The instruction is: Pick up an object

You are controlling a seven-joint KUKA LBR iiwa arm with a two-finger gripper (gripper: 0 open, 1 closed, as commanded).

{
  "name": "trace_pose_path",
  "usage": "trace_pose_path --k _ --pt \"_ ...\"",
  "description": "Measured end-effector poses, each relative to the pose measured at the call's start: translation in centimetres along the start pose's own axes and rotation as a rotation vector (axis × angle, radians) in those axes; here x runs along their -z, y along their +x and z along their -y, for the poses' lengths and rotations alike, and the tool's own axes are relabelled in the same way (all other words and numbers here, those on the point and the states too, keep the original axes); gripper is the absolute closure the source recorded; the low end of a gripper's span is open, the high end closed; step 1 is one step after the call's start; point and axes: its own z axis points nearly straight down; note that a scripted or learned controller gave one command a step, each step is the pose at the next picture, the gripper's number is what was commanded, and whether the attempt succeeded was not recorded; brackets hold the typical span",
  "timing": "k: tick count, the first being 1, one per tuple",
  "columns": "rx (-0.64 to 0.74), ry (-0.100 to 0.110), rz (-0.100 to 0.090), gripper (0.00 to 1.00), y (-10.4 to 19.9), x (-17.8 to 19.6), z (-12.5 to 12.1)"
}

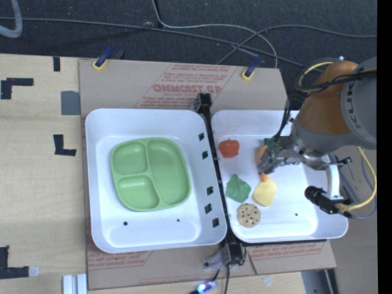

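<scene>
In the right bin (pixel 306 222) lie a red tomato (pixel 228 147), a green leafy piece (pixel 237 188), a pale yellow piece (pixel 265 193) and a round brown cookie (pixel 248 215). My gripper (pixel 268 163) hangs low over the bin's middle, just right of the tomato and above the yellow piece. A small orange bit (pixel 264 177) shows right under the gripper tip, and another orange and green scrap (pixel 264 149) sits against its left side. What these bits are is unclear, and the wrist hides the spot beneath it.
The left bin (pixel 104 225) holds a light green divided plate (pixel 150 173). A black clip ridge (pixel 211 164) separates the two bins. Cables (pixel 343 207) loop at the arm's right side. Both bins rest on cardboard (pixel 177 84) over a wooden bench.
</scene>
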Motion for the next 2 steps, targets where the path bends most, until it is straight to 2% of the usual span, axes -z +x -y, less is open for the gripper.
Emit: trace_pose_path --k 1,2 --pt "-0.001 0.000 0.000 1.00 0.0 3.9 -0.1" --pt "0.004 0.002 -0.001 1.00 4.2 4.3 -3.2"
